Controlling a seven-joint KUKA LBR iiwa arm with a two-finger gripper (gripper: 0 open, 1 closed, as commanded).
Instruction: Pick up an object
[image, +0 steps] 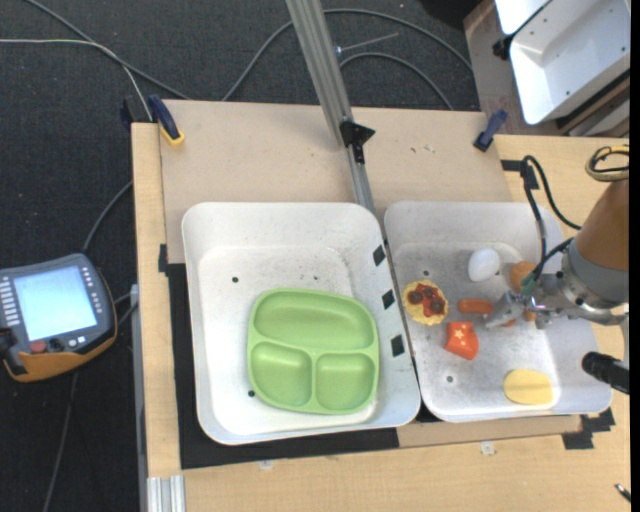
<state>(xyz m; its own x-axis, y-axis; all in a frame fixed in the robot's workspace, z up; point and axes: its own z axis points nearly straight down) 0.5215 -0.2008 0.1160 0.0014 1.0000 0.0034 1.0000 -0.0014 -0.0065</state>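
The bench (300, 150) fills the middle of the shot, pale board with blue clamps at its far corners. On it sit two white bins side by side. The left bin (215, 260) carries a green divided plate (313, 350), three compartments, lying flat toward the near side. The right bin (440, 395) is where the action is. The arm (605, 250) comes in from the right, orange band showing above the grey wrist, and the tool (515, 308) is low over the middle of that bin.

Around it: a white egg-shaped piece (484, 264) sits toward the far side, a small pizza toy (425, 300) lies by the bin's left wall, a red wedge (461, 340) sits just near of center, and a yellow lemon-like piece (528, 386) rests close to the near wall. A small orange-red stick (476, 306) lies just left of the tool's tip, and an orange bit (522, 272) shows right beside the wrist.

Whether the tool's fingers are spread or closed, I cannot tell; the metal parts blur together there.

Off the bench at left, a control pendant (52, 312) rests on the dark floor.
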